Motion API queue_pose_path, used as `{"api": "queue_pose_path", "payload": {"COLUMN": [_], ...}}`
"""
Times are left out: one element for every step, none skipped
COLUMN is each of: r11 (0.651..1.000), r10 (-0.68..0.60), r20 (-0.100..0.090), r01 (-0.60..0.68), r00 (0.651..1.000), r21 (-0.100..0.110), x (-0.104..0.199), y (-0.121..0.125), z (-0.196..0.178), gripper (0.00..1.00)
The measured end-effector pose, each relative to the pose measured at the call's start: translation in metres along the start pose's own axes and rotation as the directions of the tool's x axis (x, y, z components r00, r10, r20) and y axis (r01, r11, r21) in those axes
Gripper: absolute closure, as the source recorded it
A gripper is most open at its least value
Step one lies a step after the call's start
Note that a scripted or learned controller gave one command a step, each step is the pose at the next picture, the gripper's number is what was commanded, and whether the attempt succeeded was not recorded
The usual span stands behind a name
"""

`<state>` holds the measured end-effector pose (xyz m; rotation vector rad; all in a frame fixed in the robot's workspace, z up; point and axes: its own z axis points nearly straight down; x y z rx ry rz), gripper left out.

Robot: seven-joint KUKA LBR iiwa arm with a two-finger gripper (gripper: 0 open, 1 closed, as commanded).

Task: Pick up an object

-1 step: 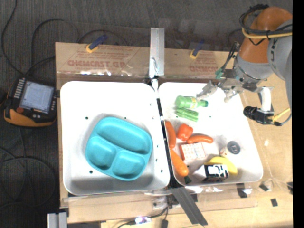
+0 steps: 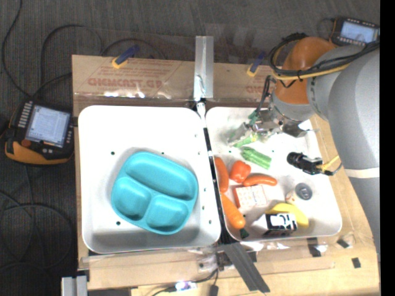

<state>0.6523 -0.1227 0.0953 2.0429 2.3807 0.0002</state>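
The claw [image 2: 264,127] hangs over the top part of the right bin [image 2: 328,224], in the upper right of the frame. I cannot tell if the claw is open or closed. Just below it lies a green veggie [image 2: 257,157]. Lower down in the same bin are a red pepper [image 2: 239,171], a long carrot [image 2: 232,213], a small box [image 2: 251,197], a yellow banana [image 2: 291,211] and a little grey round thing [image 2: 302,192]. These toys lie close together. The left bin [image 2: 92,165] holds a blue plate [image 2: 154,191] with three parts. Both bins sit side by side on the table [image 2: 92,73].
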Motion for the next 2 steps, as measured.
{"api": "queue_pose_path", "payload": {"r11": [1.0,0.999], "r10": [0.0,-0.047], "r20": [-0.003,-0.004], "r01": [0.0,0.047], "r00": [1.0,0.999], "r21": [0.009,0.005], "x": [0.0,0.042], "y": [-0.001,-0.03], "z": [-0.007,-0.125], "gripper": [1.0,1.0]}}
